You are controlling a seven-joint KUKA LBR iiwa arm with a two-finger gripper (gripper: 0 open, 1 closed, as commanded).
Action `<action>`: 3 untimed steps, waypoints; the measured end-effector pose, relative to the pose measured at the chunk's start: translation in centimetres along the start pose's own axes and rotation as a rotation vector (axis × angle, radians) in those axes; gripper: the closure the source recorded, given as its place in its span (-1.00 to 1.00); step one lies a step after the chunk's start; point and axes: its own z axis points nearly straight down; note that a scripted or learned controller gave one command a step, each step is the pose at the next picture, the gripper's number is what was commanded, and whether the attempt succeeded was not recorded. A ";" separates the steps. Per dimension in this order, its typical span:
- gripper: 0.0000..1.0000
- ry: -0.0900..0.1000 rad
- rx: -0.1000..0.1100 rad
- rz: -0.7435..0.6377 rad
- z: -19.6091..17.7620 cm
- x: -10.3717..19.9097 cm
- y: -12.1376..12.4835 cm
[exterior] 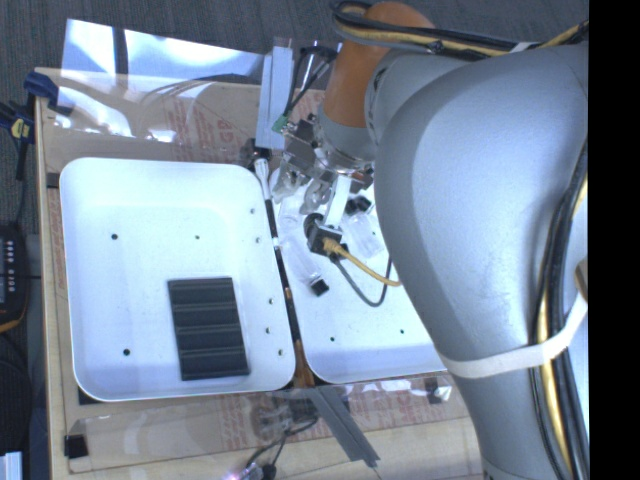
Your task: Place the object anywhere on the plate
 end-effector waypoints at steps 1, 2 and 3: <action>1.00 -0.001 0.003 0.138 -2.6 1.0 -10.7; 1.00 -0.006 0.003 -0.006 6.1 10.3 -17.0; 1.00 -0.003 0.002 -0.011 10.3 20.0 -16.8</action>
